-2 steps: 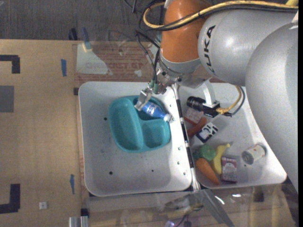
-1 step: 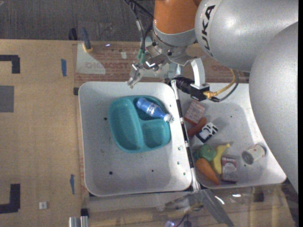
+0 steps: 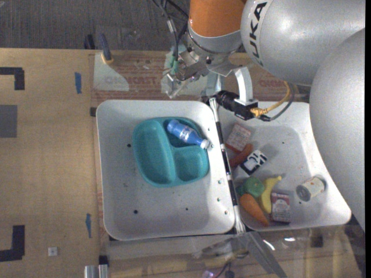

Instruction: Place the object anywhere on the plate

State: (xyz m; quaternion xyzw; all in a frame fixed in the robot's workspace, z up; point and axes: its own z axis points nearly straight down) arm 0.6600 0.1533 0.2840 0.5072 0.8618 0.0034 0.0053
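while the near rim of the left bin (image 3: pixel 168 231) sits low in the view with bare white floor behind it, i read the scene from there upward: the teal plate (image 3: pixel 156 155) lies in the middle of that bin, and the blue bottle (image 3: pixel 186 134) already rests on it, lying on its side across the plate's far compartments, its pale cap pointing toward the divider wall between the bins. so i judge the placing itself as done, or very nearly. to my right the other bin (image 3: pixel 324 149) holds the leftovers: a carrot (image 3: pixel 255 209), a banana (image 3: pixel 269 192), a green vegetable (image 3: pixel 253 185), a small red carton (image 3: pixel 280 207), a tin on its side (image 3: pixel 310 189), a black and white cube (image 3: pixel 253 161) and a pale box (image 3: pixel 238 137). farther still, my gripper (image 3: pixel 177 77) hangs past the far rim of the left bin, above the wooden bench (image 3: pixel 46 172), apart from the bottle and carrying nothing; whether it is spread or pinched i cannot tell. the step in hand, as i see it, is a clean retreat: rise straight, keep away from the far rim and the divider, and avoid brushing the bottle, since a round bottle on a shallow plate would roll easily. open room lies to the bench side and above; the tight spot is the divider, with the cabled black fitting (image 3: pixel 235 104) just beside it.
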